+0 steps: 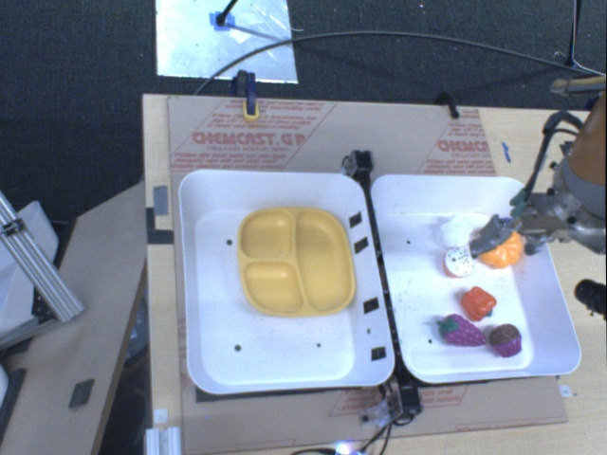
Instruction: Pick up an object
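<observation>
In the camera view, you see the gripper (pixel 493 233) low in the right bin (pixel 417 349), touching the left edge of the orange toy (pixel 505 252), which lies just to its right; whether it grips it, you cannot tell.

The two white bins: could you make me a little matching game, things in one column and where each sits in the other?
Things:
1. yellow divided plate
2. orange toy
3. purple grapes
4. red pepper

Places:
A. right bin, near its front edge
B. middle of the left bin
C. right bin, at the gripper
D. right bin, between the orange toy and the grapes

Pairs: 1-B, 2-C, 3-A, 4-D
</observation>
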Controlling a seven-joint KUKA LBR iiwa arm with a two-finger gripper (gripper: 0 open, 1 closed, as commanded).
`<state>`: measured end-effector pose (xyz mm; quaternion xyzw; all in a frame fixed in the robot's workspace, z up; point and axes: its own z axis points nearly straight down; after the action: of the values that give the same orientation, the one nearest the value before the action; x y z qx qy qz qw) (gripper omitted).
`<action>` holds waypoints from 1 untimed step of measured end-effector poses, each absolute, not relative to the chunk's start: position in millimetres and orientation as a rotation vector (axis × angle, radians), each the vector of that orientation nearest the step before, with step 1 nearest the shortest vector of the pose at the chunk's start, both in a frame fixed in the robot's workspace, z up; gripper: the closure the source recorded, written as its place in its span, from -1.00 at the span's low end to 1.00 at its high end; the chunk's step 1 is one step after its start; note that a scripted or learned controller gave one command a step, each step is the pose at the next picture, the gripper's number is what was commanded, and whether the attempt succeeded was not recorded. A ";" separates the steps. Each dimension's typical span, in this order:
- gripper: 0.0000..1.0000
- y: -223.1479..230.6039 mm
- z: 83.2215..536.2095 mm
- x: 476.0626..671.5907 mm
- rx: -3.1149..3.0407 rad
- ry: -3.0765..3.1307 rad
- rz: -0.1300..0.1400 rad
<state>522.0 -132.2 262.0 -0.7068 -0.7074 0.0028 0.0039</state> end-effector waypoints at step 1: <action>-1.00 -131.9 267.6 524.1 -2.219 -2.227 -0.001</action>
<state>524.1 -131.9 267.6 -0.7058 -0.7084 -0.0005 -0.0008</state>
